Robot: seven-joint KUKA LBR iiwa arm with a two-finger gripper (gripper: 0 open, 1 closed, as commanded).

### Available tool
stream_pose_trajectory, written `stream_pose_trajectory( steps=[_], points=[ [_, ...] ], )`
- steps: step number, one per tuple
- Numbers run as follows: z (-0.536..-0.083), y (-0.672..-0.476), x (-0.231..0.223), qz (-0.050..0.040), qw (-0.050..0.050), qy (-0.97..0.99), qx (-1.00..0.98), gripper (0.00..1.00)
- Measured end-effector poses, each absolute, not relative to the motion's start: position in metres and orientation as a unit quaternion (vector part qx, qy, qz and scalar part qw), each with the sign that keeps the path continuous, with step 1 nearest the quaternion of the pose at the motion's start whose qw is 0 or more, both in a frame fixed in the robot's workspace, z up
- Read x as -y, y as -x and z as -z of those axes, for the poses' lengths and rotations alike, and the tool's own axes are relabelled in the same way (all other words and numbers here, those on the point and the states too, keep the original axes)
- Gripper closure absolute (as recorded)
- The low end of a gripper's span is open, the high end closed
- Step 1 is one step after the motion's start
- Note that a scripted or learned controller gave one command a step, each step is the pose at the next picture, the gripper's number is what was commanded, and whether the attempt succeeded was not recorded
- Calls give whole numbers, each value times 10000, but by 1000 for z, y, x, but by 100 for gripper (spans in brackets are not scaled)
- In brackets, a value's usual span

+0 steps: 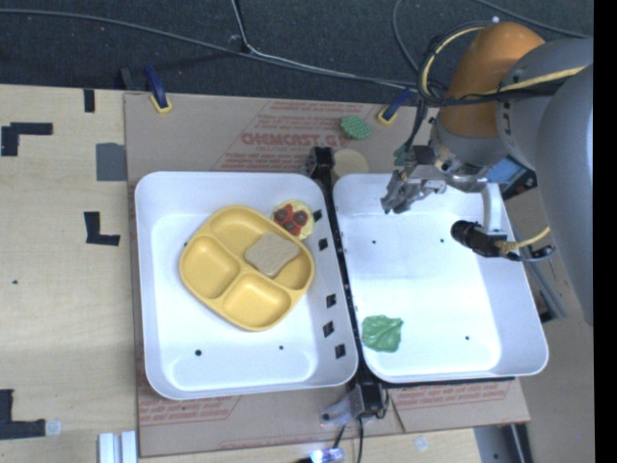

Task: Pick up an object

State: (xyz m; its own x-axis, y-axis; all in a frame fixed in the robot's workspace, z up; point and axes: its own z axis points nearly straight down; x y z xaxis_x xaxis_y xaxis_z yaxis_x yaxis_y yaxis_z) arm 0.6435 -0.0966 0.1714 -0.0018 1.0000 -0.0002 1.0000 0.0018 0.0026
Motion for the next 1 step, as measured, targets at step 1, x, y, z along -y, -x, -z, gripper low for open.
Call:
stream_pose_trajectory(
  steps=[1],
  points=[
    [-226, -642, 86, -15, 16, -7063, -7079, 100]
  ],
)
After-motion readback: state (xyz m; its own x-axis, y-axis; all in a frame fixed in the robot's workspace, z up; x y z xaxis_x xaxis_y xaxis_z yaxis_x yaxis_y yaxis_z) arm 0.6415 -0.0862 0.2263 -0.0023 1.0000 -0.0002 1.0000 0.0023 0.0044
